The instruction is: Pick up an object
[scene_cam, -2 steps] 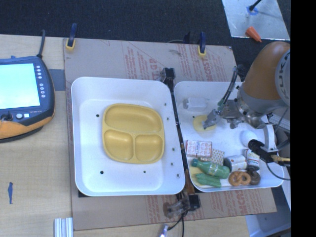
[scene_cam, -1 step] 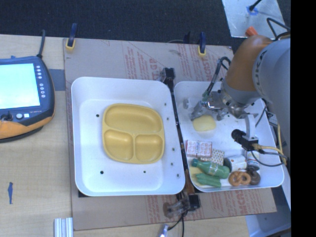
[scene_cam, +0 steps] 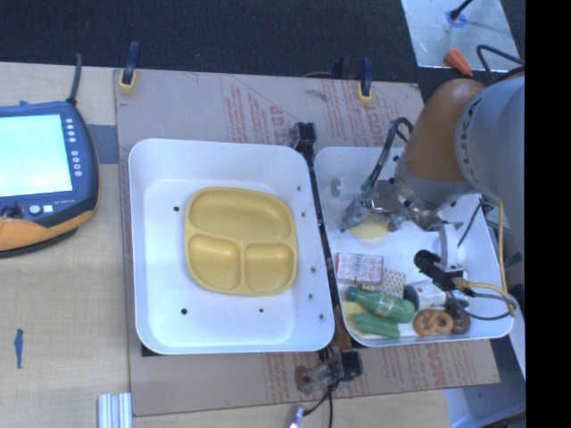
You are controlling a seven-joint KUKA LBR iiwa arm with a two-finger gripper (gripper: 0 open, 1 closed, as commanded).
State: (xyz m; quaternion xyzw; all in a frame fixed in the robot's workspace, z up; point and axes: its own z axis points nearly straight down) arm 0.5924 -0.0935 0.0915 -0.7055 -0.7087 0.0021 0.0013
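My gripper point(scene_cam: 361, 210) hangs low in the upper part of the right bin point(scene_cam: 335, 163). Just below it lies a pale yellow rounded object point(scene_cam: 372, 230); whether the two touch is unclear. Toward the front of this bin are two small patterned boxes point(scene_cam: 358, 267), a third patterned piece point(scene_cam: 393, 281), two green vegetable-shaped toys point(scene_cam: 382, 306), and a brown pretzel point(scene_cam: 432, 322) with a dark item point(scene_cam: 460, 321) beside it. In the left bin point(scene_cam: 152, 266) a yellow sectioned plate point(scene_cam: 241, 239) lies flat at the middle.
A tablet-like pendant with a white screen point(scene_cam: 36, 159) rests on the bench at the far left. Clamps point(scene_cam: 128, 77) hold the cardboard sheet along its back edge. The arm's grey and orange body point(scene_cam: 464, 132) overhangs the right bin's back right corner.
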